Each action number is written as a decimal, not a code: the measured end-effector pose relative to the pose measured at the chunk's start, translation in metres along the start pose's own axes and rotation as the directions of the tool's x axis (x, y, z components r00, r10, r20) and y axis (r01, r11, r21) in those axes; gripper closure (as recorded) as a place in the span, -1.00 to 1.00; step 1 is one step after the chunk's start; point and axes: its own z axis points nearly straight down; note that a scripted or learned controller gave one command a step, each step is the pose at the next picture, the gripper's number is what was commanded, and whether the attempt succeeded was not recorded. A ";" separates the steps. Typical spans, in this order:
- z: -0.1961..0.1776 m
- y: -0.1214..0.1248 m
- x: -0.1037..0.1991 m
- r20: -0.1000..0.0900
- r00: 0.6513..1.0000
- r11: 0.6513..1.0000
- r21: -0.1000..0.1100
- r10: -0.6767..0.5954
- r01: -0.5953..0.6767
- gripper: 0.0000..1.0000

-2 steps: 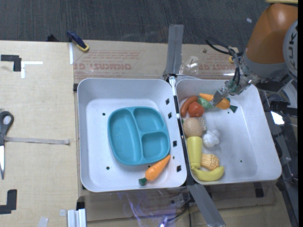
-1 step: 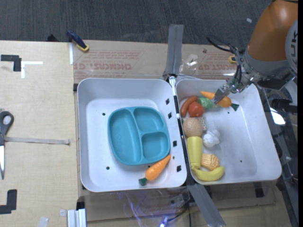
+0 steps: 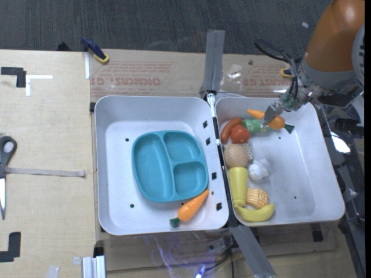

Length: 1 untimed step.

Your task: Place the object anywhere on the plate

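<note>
The blue three-compartment plate (image 3: 169, 165) lies in the left bin (image 3: 110, 155). An orange toy carrot (image 3: 194, 206) rests against the plate's near right edge, its green top toward the bin's front. My gripper (image 3: 277, 113) is down at the back of the right bin (image 3: 307, 172). It sits right over a second orange carrot with a green end (image 3: 257, 116). Whether that carrot is between its fingers is hidden by the gripper body.
Toy food is bunched along the right bin's left side: a red tomato (image 3: 239, 134), a red sausage (image 3: 229, 125), a tan bun (image 3: 236, 154), a white garlic (image 3: 258, 169), a yellow block (image 3: 237, 182), corn (image 3: 257, 197) and a banana (image 3: 255, 214). Scissors (image 3: 4, 155) lie on the bench at far left.
</note>
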 end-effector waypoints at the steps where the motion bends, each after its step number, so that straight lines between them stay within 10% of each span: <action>1: 0.031 0.042 0.020 -0.006 0.997 0.997 0.001 -0.078 0.078 1.00</action>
